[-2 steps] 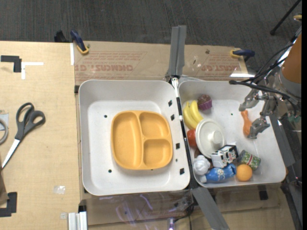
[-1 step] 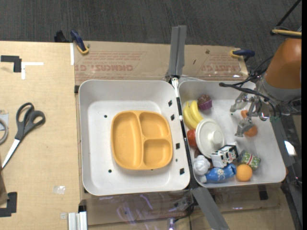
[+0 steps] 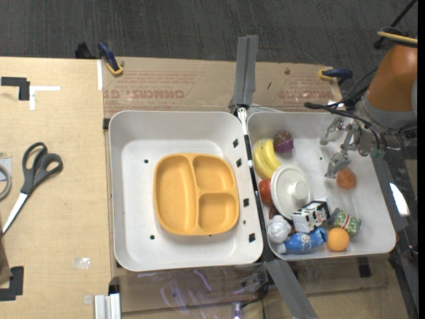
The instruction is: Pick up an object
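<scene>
I've got the gripper [image 3: 340, 153] hanging over the right bin [image 3: 380, 244], near its upper right, w/ the grey arm and orange band [image 3: 396, 78] coming in from the right edge. Fingers [image 3: 335, 166] point down and a bit left; they look parted w/ nothing between them, so I read it as open and empty. Just below the fingertips sits a small orange-brown ball [image 3: 345, 179], roundish, so no real long axis; can't tell if the lower finger touches it or only hovers close. Moving out: a purple round item [image 3: 283, 141] lies up-left of the gripper, and beside it a banana bunch [image 3: 265, 158] w/ its long axis running roughly top to bottom along the bin's left wall, curved, stem end toward the top. Below that a white bowl-like dish [image 3: 289, 189] rests tilted, w/ a red thing [image 3: 265, 191] tucked at its left edge. Along the bottom of the bin: a black-and-white toy [image 3: 312, 214], a green printed packet [image 3: 346, 221], an orange ball [image 3: 338, 239], a blue-and-white bottle [image 3: 303, 242] lying on its side, long axis left-right, and a whitish lump [image 3: 277, 229]. The left bin [image 3: 126, 178] holds a yellow divided plate [image 3: 197, 194], 3 compartments, lying flat. Well apart on the wooden bench [image 3: 53, 231], scissors [image 3: 32, 177] lie w/ handles up, blades pointing down-left.
</scene>
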`<action>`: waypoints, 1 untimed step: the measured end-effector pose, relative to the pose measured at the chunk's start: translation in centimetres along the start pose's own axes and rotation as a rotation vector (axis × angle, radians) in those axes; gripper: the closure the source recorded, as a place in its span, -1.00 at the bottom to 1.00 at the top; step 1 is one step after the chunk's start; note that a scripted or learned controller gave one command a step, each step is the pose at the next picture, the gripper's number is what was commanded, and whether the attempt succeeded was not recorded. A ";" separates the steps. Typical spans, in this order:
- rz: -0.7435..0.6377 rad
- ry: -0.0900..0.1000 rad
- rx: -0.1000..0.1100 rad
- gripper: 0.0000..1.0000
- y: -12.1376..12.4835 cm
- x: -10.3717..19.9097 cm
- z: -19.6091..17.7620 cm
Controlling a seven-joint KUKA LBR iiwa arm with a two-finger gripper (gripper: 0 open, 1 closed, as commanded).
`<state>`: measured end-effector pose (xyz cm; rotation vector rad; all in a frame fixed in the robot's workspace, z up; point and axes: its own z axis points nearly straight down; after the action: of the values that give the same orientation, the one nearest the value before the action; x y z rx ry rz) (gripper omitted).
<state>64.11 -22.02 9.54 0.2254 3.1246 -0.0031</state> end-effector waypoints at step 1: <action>0.035 0.005 0.000 -1.00 -0.8 4.3 0.2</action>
<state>59.73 -22.16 9.33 0.2801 3.1250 -0.0016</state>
